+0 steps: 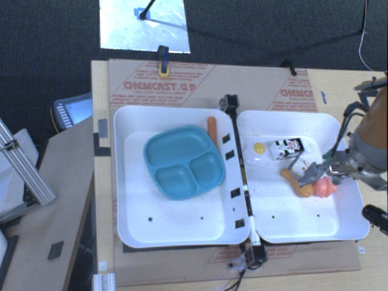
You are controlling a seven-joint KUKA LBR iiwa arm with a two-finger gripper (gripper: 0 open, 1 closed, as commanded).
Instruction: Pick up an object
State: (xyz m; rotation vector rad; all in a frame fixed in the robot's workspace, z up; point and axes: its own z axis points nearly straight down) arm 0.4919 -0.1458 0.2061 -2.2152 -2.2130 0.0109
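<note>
Gripper point(310, 173) state unclear | over orange toy point(298, 185) (pink end) | right bin point(339, 223)

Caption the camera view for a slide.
Gripper over orange and pink toys in the right bin; blue plate in the left.

The floor point(254, 17) is dark carpet. A shiny square sheet point(144, 18) lies on it, past the bench's far edge. The bench point(100, 77) is light wood — a brown board point(200, 80) with red words covers it. A metal rail point(24, 168) leans at the left.
</note>
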